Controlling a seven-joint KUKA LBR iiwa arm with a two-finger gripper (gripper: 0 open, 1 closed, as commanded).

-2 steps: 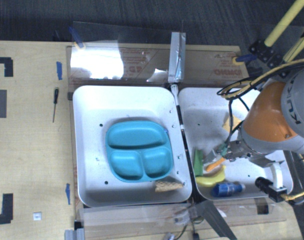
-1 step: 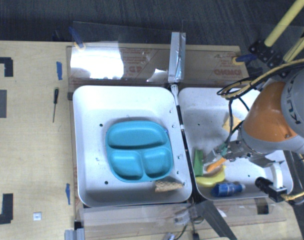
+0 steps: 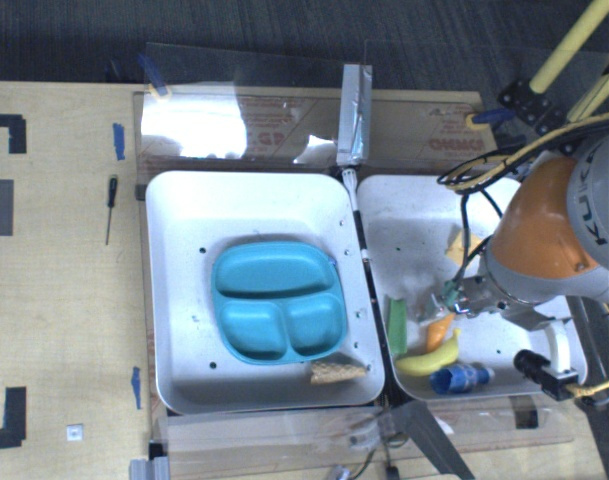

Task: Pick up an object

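Right, nearest the front edge of the right-hand shallow white bin (image 3: 424,208) lies a small blue plastic bottle (image 3: 460,378), on its side, long axis running roughly left-right, w/ the paler end toward the right. Just behind it, touching or nearly so, is a yellow plastic banana (image 3: 428,358), curved, long axis also about left-right, its right tip lifting toward the back. To its left a green stick-shaped toy veg (image 3: 396,326) lies against the bin's left wall, long axis front-to-back. Just behind the banana's right end there's a small orange piece (image 3: 439,328), too small to make out what it is.

The two-finger gripper (image 3: 452,300) is right over that orange piece, at the end of the grey arm w/ the orange band (image 3: 539,230) coming in from the right. Can't tell from here how the pincer stands, or whether anything is in it; the wrist hides that. Further back in the same bin a small pale yellow bit (image 3: 455,246) sits next to the cables.

In the left-hand shallow white bin (image 3: 174,268), a tan crumbly-looking bar (image 3: 334,371) lies near the front right corner, long axis left-right. Behind it sits a blue plastic divided tray (image 3: 277,301), 3 compartments, the long one at the back.
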